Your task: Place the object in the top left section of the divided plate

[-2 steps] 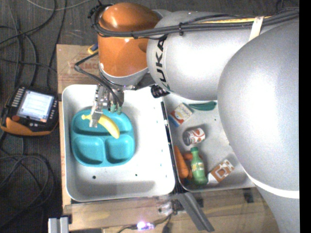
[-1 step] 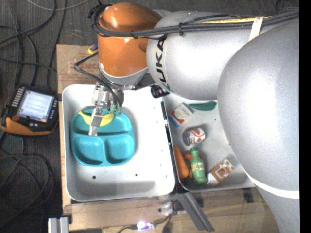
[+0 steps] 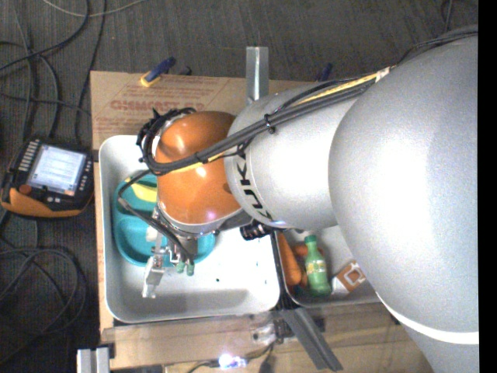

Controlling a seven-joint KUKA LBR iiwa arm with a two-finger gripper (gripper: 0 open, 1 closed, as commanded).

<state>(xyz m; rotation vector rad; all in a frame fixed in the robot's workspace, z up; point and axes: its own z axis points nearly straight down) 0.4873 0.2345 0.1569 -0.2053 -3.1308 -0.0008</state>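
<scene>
The claw [image 3: 167,266] hung over the left bin [image 3: 233,286], by the near edge of the teal divided plate [image 3: 132,235]; whether it was apart or together I cannot tell. A yellow object [image 3: 145,186] lay at the plate's far side, half hidden by the arm [image 3: 311,169], which read "KUKA". The right bin [image 3: 330,301] held a green bottle [image 3: 314,266] and a carrot [image 3: 290,263]. A pendant [image 3: 50,176] sat far left.

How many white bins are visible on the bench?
2. The left bin holds the teal divided plate, under the tool. The right bin holds a green bottle and an orange item; the arm covers most of it.
</scene>
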